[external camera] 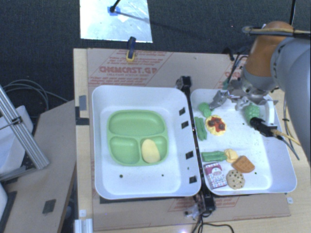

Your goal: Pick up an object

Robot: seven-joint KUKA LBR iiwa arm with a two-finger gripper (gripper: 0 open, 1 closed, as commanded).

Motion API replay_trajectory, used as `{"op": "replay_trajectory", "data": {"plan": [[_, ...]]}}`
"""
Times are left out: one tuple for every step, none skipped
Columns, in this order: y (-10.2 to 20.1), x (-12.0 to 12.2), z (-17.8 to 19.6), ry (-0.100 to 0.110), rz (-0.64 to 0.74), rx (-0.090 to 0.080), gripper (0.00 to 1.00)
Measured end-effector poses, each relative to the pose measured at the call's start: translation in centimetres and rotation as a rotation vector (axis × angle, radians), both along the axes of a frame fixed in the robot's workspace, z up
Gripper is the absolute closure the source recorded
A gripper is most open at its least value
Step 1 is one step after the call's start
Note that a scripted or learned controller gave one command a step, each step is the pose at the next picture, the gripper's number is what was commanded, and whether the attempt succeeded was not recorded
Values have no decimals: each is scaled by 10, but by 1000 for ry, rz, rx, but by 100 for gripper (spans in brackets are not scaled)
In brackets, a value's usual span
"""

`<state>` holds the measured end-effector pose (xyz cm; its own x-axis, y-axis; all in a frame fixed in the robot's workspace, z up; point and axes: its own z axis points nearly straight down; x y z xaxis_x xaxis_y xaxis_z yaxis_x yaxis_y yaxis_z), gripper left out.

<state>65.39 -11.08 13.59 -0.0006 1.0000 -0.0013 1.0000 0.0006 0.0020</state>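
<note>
White on the left bin [146,178] and the right bin [274,166]. Pale green on the tray [121,123], soft yellow on the lemon [150,151]. Yellow with a red blotch on the pizza [216,124]. Green on the pod [200,128], the leaf [204,109], the cucumber [214,156] and the lump [252,112]. Pale yellow on the chip [231,154], orange-brown on the nugget [244,164], tan with dark dots on the cookie [235,180]. Red and white print on the packet [215,174]. Black on the clips [184,125]. Grey with an orange band on the arm [291,62]. Tan with red lettering on the board [127,69]. Silver on the sheet [129,25]. Blue over yellow on the clamp [130,50].
</note>
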Motion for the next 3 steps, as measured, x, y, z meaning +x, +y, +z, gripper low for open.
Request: {"op": "replay_trajectory", "data": {"plan": [[2,-13,-54,5,1,1,0],[1,-9,-37,-10,4,-2,100],[123,-43,54,-5,13,6,100]]}}
